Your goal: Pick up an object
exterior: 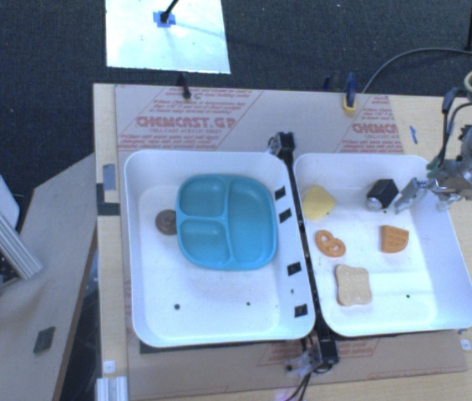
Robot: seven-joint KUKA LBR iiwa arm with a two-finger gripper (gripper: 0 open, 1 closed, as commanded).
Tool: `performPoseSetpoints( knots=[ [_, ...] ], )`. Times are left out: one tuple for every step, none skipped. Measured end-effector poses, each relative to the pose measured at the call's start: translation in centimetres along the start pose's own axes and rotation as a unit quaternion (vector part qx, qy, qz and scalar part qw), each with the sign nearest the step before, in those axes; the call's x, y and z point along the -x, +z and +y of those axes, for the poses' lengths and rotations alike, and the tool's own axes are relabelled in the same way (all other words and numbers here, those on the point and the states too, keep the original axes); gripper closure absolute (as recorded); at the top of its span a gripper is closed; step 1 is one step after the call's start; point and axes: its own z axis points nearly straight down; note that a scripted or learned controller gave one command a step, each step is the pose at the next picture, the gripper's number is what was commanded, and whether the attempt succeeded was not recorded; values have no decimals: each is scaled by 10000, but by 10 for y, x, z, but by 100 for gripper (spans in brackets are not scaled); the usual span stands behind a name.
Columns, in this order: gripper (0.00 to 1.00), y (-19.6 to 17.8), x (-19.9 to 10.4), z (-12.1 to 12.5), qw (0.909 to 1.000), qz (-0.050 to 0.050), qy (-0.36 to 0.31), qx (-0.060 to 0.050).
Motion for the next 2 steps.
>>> performPoseSetpoints(
  knots=[
    [0, -8, -1, 3, 10000, -14, -18, 64],
    [0, 54, -6, 3, 10000, -8, -12, 43]
  ],
)
